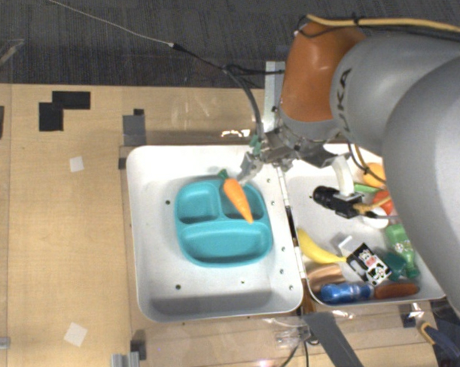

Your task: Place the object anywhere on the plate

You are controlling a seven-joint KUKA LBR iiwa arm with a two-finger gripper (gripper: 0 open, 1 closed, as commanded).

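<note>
An orange carrot (237, 200) with a green top lies slanted across the upper right compartment of the teal divided plate (217, 243), its tip reaching the compartment's ridge. The plate rests in the middle of the left white bin (153, 242). My gripper (250, 165) hangs just above and to the right of the carrot's green end, over the plate's far right corner. From this angle I cannot see whether it touches the carrot.
The right bin (430, 291) holds a yellow banana (319, 249), a blue object (343, 292), a black-and-white box (368, 263), green items (402, 248) and orange and red pieces (373, 196). The wall between the bins (291, 237) runs just right of the plate.
</note>
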